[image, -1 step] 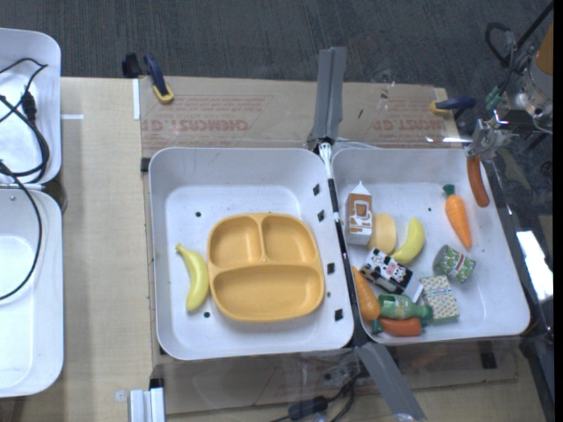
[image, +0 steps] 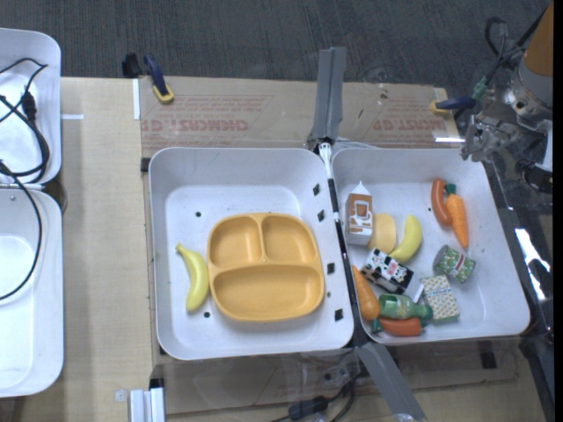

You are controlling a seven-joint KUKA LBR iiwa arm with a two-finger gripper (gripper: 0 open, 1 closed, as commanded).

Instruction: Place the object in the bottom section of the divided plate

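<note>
White bin (image: 167,236): banana (image: 194,277) upright beside plate (image: 264,266)

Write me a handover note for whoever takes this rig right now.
Hand: at the right bin's far right corner, nothing visibly in it; finger state unclear.
Divided plate: in the left bin, all three sections bare, bottom section included. A banana lies beside it on its left.
Toy food sits in the right bin: carrot, milk carton, others.
Done: nothing placed. Left: pick an object, set it in the bottom section.
</note>
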